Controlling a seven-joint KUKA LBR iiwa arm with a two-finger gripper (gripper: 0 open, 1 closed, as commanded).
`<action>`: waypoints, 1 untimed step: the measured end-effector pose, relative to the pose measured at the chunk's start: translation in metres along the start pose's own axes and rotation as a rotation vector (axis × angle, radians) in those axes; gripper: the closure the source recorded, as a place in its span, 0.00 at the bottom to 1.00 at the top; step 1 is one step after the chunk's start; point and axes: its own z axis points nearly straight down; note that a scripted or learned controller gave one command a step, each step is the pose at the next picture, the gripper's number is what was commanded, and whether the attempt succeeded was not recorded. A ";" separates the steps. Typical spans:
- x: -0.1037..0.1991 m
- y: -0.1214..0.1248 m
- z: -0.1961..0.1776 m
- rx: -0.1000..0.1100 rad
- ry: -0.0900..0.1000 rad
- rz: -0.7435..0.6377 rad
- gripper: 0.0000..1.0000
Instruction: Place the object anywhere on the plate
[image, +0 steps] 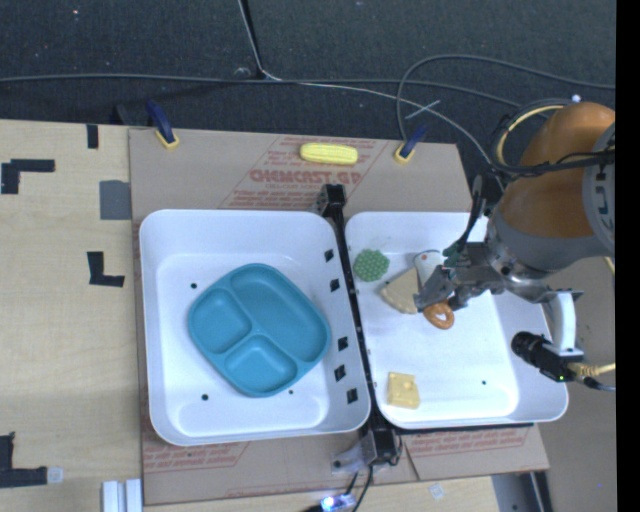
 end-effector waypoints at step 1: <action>0.042 0.022 0.013 0.001 -0.002 0.004 1.00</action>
